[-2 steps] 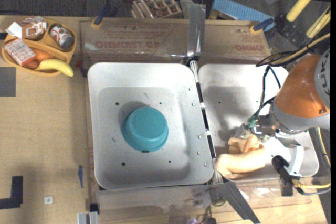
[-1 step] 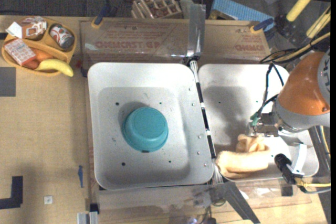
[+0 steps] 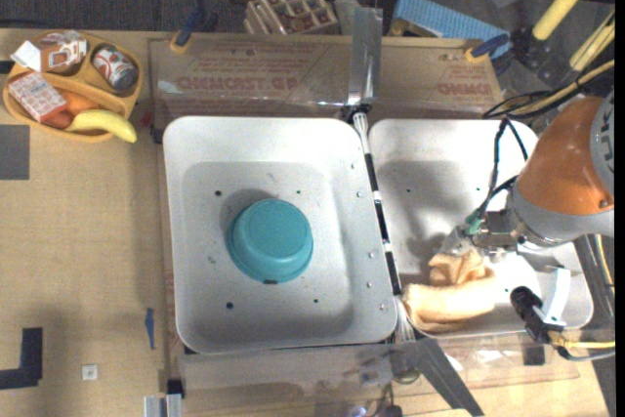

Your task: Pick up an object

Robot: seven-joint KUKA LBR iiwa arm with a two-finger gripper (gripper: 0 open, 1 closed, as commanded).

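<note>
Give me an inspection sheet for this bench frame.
Surface: two white bins, left bin, right bin, side by side on a cardboard-covered bench.
Job's things: teal bowl upside down in left bin; tan cloth in right bin.
Clutter: yellow tray holding a banana and small items, far left.
Hand: hand low over the cloth; fingers unclear.
Cables: black cable along the arm.
Surroundings: boxes, a crate and yellow bars behind the bench.

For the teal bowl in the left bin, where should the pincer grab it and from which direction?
The teal bowl looks to sit upside down near the middle of the left bin, its flat base up. That round, smooth form offers no handle, so probably best is a straight-down approach, with one finger on each side of the narrower base. Nothing stands beside it to block that descent.
</note>
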